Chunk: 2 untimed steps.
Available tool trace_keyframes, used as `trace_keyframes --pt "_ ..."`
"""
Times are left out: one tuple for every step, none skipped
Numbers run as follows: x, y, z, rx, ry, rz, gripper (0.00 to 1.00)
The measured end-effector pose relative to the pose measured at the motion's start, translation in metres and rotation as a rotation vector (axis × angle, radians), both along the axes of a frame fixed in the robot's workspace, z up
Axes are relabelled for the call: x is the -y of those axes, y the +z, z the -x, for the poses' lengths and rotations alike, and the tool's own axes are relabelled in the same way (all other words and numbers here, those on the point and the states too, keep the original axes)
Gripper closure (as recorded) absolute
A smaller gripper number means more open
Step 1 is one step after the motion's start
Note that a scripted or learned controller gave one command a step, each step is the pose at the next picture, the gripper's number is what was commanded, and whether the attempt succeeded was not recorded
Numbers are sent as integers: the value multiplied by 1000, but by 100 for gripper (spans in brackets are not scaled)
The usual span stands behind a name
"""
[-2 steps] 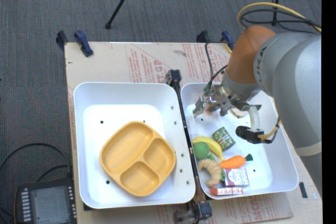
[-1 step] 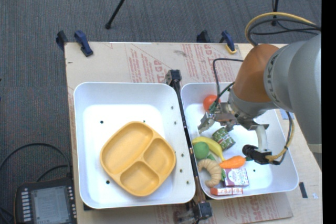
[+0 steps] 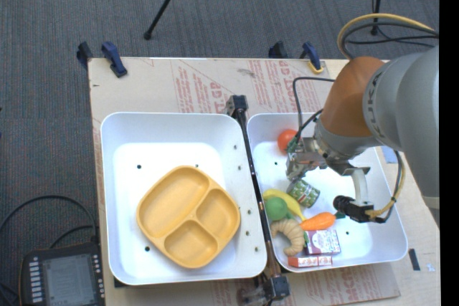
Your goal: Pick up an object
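Note:
My gripper [image 3: 299, 167] hangs over the right bin [image 3: 380, 244], below the arm's orange band [image 3: 349, 105]. It is just above a green can [image 3: 305, 193] lying on its side and just below-right of a red tomato [image 3: 286, 139]. Lower in the bin lie a yellow banana [image 3: 285, 200], a green round fruit [image 3: 276, 209], a tan croissant [image 3: 290, 233], an orange carrot [image 3: 319, 221], a small printed box [image 3: 322, 242] and a red packet [image 3: 308, 261]. The view does not show anything held in the gripper.
The left bin [image 3: 122, 147] holds a yellow divided plate [image 3: 188, 216]. A black clamp [image 3: 237, 105] sits at the far end of the wall between the bins. A black part on the arm's cable [image 3: 353, 208] hangs near the carrot. Blue clamps [image 3: 113, 57] grip the bench's far edge.

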<state>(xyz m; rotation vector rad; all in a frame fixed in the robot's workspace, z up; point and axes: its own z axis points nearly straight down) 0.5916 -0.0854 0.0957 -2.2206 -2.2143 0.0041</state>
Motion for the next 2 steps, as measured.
trace_keyframes --pt "0 0 0 0 0 0 0" --pt "0 9 0 -2 -1 -1 100"
